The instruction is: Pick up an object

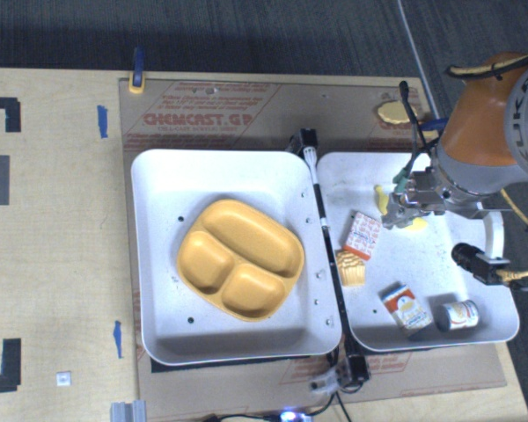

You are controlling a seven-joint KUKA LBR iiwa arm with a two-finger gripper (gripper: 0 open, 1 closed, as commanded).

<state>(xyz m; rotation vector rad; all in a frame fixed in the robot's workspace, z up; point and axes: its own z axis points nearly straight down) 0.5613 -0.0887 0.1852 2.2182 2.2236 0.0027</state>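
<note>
Presently the claw (405, 202) sits low in the right-hand shallow white plastic bin (502, 319), directly over a small yellow object (411, 224) near the upper wall; whether it is gripping cannot be told. Nearby lie a red-and-white printed packet (363, 235), a yellow ridged block (352, 269), a small red-and-white carton (405, 309) and a silver cylindrical can (458, 314), all loose and apart, presumably for single picks. The left white bin (150, 236) holds a yellow three-compartment plastic tray (238, 258). Both bins rest on the wooden counter (53, 236).
</note>
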